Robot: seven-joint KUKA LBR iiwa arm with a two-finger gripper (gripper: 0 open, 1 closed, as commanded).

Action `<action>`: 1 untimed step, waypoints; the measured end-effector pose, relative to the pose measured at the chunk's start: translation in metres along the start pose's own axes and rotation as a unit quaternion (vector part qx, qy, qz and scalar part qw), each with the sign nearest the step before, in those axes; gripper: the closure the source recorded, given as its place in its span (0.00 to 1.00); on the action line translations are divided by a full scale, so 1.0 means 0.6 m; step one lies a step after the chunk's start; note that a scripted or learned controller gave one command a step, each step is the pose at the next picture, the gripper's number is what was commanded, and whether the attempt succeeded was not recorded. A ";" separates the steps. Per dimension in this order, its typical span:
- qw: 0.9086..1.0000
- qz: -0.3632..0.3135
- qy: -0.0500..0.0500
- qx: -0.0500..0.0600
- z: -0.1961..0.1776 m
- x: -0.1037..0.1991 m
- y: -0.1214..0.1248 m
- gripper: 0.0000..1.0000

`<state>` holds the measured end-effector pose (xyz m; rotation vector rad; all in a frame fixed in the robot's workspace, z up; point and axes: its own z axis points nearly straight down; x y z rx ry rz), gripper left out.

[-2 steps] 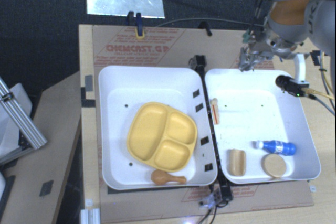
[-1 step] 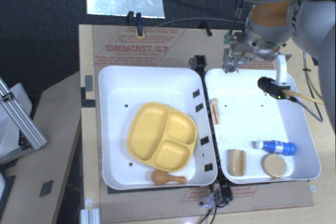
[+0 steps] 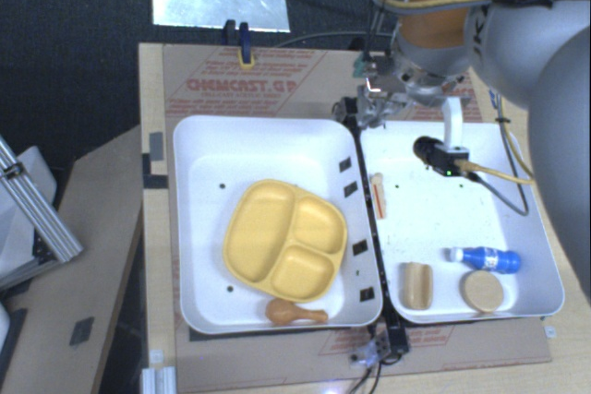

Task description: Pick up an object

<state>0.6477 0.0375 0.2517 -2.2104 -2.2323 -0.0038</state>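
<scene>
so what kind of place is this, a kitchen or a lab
Most likely a robotics lab bench: a KUKA arm reaches over two white bins holding toy food, like a yellow divided plate, set on taped cardboard.

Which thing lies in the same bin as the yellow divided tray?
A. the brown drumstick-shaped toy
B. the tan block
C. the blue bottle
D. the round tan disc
A: the brown drumstick-shaped toy lies in the left bin just below the yellow divided tray, while the blue bottle, the round tan disc and the tan block all sit in the right bin.
</scene>
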 end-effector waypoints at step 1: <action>1.000 0.000 0.000 0.000 0.003 0.096 -0.006 1.00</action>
